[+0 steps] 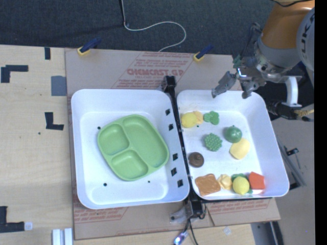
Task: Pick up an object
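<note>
My gripper [234, 88] hangs over the far rim of the right bin [271, 126], open, with its two grey fingers spread and nothing between them. Below it in that bin lie toy foods: a yellow piece [190, 120], a small green broccoli piece [211, 118], a spiky green ball [213, 142], a dark green apple [233, 134], a yellow lemon [240, 148], a brown chocolate round [196, 160], a toast slice [207, 184], a small pale piece [224, 181], a yellow-green fruit [240, 185] and a red block [256, 181].
The left bin [87, 137] holds a green three-compartment plate [133, 147]. Black clips [173, 137] join the two bins along the middle. A white cable [153, 27] loops on the dark floor behind the bench.
</note>
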{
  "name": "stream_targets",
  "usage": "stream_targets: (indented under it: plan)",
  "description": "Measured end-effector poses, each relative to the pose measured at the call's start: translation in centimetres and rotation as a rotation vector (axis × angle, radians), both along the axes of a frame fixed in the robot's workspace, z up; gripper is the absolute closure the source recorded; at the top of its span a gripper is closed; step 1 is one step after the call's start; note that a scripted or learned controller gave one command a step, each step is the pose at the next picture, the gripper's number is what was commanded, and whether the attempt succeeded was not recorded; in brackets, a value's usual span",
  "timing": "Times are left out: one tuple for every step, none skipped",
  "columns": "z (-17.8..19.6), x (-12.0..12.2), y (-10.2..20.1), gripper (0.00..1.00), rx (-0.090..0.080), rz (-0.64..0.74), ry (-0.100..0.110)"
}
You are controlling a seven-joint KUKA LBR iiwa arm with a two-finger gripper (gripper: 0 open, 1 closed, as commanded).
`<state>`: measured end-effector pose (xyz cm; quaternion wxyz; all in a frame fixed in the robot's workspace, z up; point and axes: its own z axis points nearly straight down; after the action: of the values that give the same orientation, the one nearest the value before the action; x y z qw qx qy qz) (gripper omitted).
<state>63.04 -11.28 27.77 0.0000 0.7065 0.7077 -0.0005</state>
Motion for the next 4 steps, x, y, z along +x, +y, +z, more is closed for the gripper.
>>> stream_targets:
  plan:
    - [21.3,-3.6,5.5,0.0,0.0,0.005,-0.017]
    - [21.2,-3.5,5.3,1.0,-0.002,0.0,-0.001]
    - [12.7,-5.4,5.4,1.0,0.001,-0.002,0.01]
    - [17.7,-7.6,12.4,1.0,0.002,0.007,-0.005]
